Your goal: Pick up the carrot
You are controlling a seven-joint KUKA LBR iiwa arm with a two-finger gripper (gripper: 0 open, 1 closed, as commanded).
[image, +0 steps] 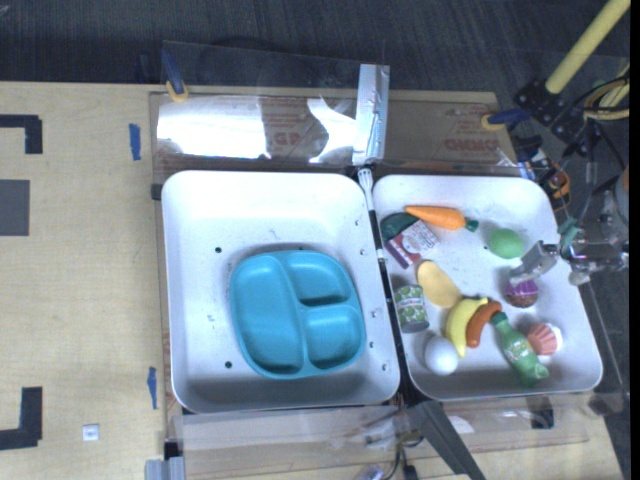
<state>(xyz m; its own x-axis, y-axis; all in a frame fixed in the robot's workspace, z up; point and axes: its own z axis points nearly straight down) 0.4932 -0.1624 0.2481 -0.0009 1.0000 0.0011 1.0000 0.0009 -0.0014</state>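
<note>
The carrot (436, 216) is orange with a green tip at its right end, and the orange part gets thin toward the left. It lies flat on its side, pointing left and right, at the far end of the right bin (500, 194). It rests on the white floor close to the far wall, more to the left side of that bin.

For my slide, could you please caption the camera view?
Carrot lies among toy foods in the right bin; pincer nearby.
</note>
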